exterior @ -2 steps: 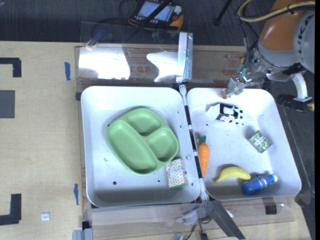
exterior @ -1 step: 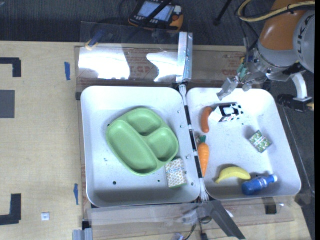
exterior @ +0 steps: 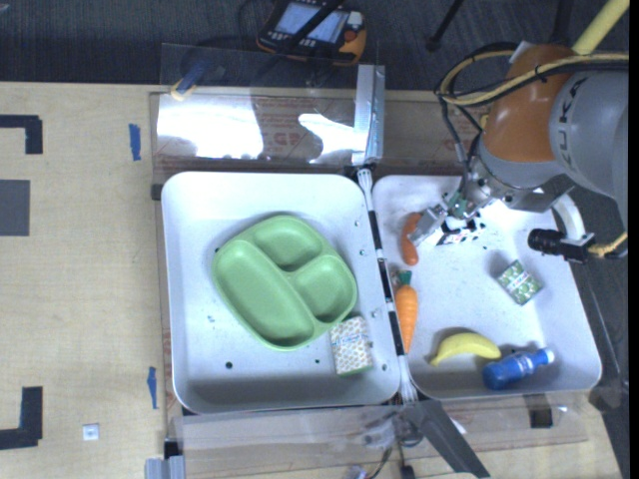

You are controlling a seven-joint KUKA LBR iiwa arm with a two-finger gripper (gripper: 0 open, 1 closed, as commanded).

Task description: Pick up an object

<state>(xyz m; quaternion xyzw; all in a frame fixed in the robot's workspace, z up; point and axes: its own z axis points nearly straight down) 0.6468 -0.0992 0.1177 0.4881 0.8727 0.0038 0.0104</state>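
Leftmost, on the pale wooden tabletop [exterior: 80, 297], sits the left shallow white bin [exterior: 190, 218], holding a green three-compartment plastic plate [exterior: 285, 279] at its middle. Just beside the plate's lower right edge lies a small patterned square packet [exterior: 350, 345], touching or nearly touching the plate rim.

Next, along the divider between the bins, an orange carrot-shaped toy with a green top [exterior: 405, 310] lies lengthwise at the left edge of the right shallow white bin [exterior: 569, 347]. Above it, a smaller orange-red oblong piece [exterior: 410, 239] sits just to the lower left of the tool [exterior: 454, 220]; whether the two touch is hard to make out.

That tool hangs in the upper left part of the right bin, below the grey arm with its orange band [exterior: 529, 118], which enters from the upper right of the frame. Its tip is a small blur of black, white and green, so I cannot tell how it is set, nor whether anything sits in it.

Lower in the right bin, a yellow banana [exterior: 464, 347] lies well apart from the tool, with a blue plastic bottle [exterior: 517, 365] touching its right end. A small green-and-white patterned packet [exterior: 519, 281] lies to the right of the tool, apart from it.
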